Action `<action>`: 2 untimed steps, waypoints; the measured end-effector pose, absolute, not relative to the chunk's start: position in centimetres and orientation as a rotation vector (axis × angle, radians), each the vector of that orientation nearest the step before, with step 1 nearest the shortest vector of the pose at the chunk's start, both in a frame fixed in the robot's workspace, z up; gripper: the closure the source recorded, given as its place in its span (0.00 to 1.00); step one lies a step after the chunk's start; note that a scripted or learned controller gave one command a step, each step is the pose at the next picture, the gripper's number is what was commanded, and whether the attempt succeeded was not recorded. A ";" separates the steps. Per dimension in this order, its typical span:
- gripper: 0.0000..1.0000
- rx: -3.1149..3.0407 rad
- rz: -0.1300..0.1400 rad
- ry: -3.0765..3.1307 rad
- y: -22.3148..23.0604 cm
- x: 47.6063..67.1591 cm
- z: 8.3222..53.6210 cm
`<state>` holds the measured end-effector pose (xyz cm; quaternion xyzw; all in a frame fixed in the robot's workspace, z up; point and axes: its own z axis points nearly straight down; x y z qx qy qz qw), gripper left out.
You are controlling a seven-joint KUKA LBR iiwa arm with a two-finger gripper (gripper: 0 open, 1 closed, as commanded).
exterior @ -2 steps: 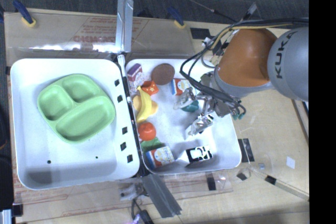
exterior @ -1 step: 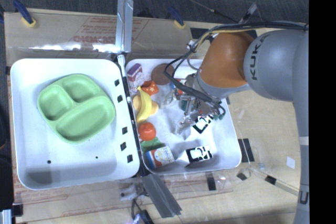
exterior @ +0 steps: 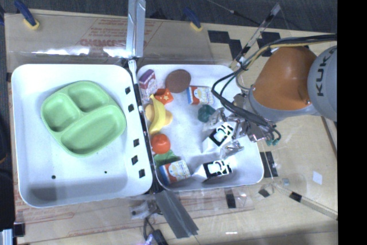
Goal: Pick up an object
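Arm's jaws (exterior: 229,137) are hanging over the right bin (exterior: 252,172), lower right of the frame, honestly can't tell how they're set. Toy food like the banana (exterior: 159,115) and tomato (exterior: 160,142) is lying along that bin's left side; green plate (exterior: 84,117) is sitting in the left bin (exterior: 28,181).

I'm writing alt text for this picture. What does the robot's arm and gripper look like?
The arm is grey with a large orange band and dark lettering on its grey shell. Black cables loop from it to the gripper, whose metal parts carry black-and-white marker tags.
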<state>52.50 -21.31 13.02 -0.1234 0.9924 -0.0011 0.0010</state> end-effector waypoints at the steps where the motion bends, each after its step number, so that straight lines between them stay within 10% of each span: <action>1: 0.00 -0.355 -0.018 3.096 -20.8 52.7 10.8; 2: 0.00 -0.177 -0.034 3.085 -21.4 50.5 11.2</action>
